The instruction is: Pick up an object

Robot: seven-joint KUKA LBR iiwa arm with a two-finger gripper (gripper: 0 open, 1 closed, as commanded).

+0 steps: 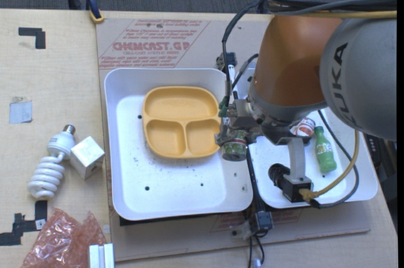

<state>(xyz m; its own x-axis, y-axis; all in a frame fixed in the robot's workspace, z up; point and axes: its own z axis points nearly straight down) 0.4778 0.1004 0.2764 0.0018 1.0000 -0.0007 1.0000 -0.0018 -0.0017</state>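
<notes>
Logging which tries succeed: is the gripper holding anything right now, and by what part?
Cannot be told. The gripper sits at the yellow tray's right edge, hidden under the wrist.

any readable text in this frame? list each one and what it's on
"CHEMCAST G.P": large red print on the brown protective sheet behind the left bin. The smaller red lines around it are too blurred to read.
"UKA": black letters on the grey arm, partly cut off, presumably KUKA.
Green bottle in the right bin: it has a label, too small to read.
Red and white item by the arm: markings unreadable.
</notes>
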